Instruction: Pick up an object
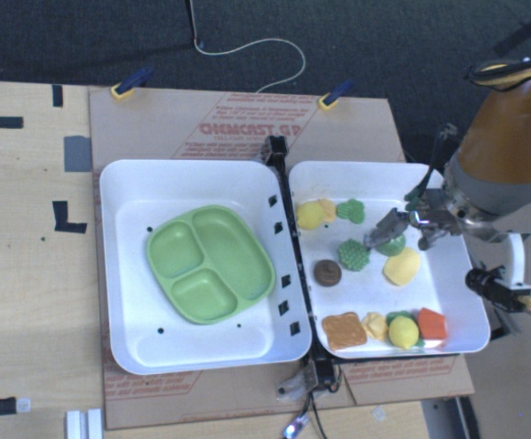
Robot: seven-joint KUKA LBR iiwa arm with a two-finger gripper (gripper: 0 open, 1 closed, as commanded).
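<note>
The gripper (402, 230) hangs low over the right bin (448, 332) with fingers spread and nothing between them, poised by the broccoli (354, 255) and yellow piece (402, 267), seemingly lining up a grab.

Left of the black divider (288, 236), a pale green sectioned tray (210, 263) lies in a white bin (128, 199). Right of the divider: a yellow lemon-like piece (313, 214), two green broccoli pieces (350, 211) (354, 254), a brown round piece (327, 272), tan toast (343, 330), a red-orange block (431, 324). The arm (498, 144) is orange over grey.
</note>
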